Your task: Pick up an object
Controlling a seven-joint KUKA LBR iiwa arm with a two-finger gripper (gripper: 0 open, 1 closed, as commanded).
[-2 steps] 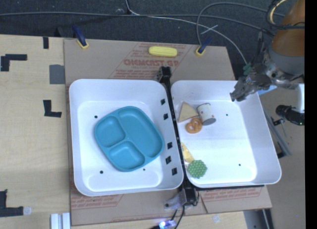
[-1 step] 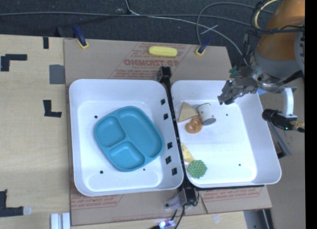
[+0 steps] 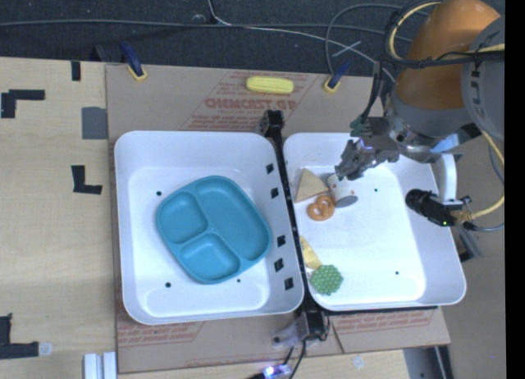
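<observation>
Claw (image 3: 343, 179) first: I see it low over the upper left part of the right bin (image 3: 426, 279), its dark tip angled down and left toward a small cluster of objects. I cannot tell from this slant whether it is apart or together, and nothing shows gripped in it, so I judge the pick is not yet made.

Starting at the near edge of the frame, the right bin holds a green knobbly piece (image 3: 326, 279) close to its lower left corner, with a pale yellow piece (image 3: 308, 253) just above it against the divider. I think these lie where they were scattered, well apart from the claw and not its present aim.

Further up sits an orange pretzel-shaped piece (image 3: 321, 208), and just above that a tan wedge (image 3: 309, 183). A small grey object (image 3: 344, 199) lies right beside the claw's tip. These three are the likely candidates; the claw hangs nearest the grey one and the pretzel, though I cannot say which it is meant for. They crowd each other, so a grasp may nudge a neighbour.

To the left, the left bin (image 3: 131, 205) carries a blue divided plate (image 3: 213, 228), lying flat and slightly turned, all three compartments bare.

Beyond both bins, at the top of the frame, a yellow banana-like object (image 3: 269, 84) rests on the cardboard sheet (image 3: 164, 98) covering the tabletop, outside either bin and out of play, I reckon.
</observation>
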